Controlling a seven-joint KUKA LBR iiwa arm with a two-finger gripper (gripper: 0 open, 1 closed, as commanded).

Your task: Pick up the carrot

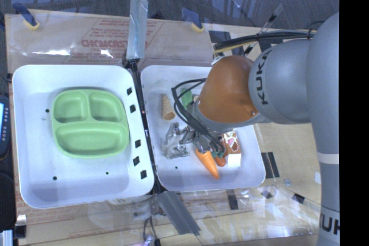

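Note:
The orange carrot (209, 165) lies in the right bin (248, 177), near its front wall, pointing toward the front right. My gripper (187, 141) hangs low over the middle of that bin, under the orange wrist band. Its metal parts sit just left of the carrot's upper end, which is tucked under the gripper's dark body. Whether the gripper touches the carrot is hidden by the wrist.
A tan cone-shaped piece (167, 106) and a green item (187, 98) lie at the back of the right bin. A red-and-white block (232, 144) sits right of the carrot. The left bin (34, 181) holds a green divided plate (89, 124).

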